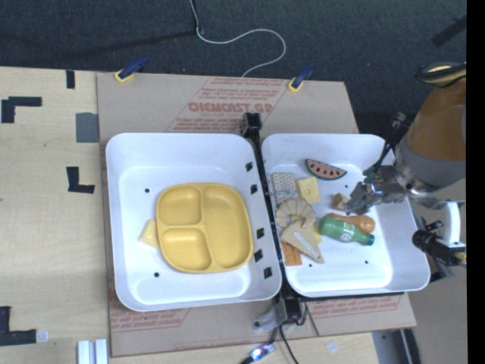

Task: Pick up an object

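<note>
Pincer hovering over right bin, just above green bottle; grip state impossible to tell. Yellow divided plate lying in left bin.

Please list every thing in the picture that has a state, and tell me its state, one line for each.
Yellow plastic divided plate: flat in the left white bin, compartments bare.
Green plastic bottle with orange cap: lying on its side in the right white bin.
Watermelon slice toy: lying flat.
Two-finger gripper: low over the right bin.
</note>
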Controlling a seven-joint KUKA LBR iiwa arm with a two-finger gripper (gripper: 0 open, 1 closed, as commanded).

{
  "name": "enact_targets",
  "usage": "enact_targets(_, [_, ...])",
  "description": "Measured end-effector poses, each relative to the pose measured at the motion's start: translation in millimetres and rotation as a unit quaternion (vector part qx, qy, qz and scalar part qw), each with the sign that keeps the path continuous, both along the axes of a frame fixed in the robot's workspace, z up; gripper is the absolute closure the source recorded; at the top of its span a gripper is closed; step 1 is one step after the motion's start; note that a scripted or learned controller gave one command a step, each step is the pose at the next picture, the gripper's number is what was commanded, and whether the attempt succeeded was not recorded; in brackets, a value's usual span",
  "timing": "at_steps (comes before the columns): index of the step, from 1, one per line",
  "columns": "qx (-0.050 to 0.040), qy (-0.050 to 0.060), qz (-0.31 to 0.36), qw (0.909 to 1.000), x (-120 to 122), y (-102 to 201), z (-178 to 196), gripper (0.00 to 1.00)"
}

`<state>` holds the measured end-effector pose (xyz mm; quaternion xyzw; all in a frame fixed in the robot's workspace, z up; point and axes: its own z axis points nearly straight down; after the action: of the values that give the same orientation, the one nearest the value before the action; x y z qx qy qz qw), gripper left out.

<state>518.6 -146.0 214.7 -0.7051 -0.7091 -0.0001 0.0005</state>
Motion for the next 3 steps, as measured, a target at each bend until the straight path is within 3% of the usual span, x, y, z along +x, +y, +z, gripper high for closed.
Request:
enact_targets(2, [0.0001, -0.001, 0.001, 1.0000, 106, 62, 8, 1.00])
enact_targets(3, [-0.0003, -0.001, -0.001, 1.0000, 136, 74, 12, 1.00])
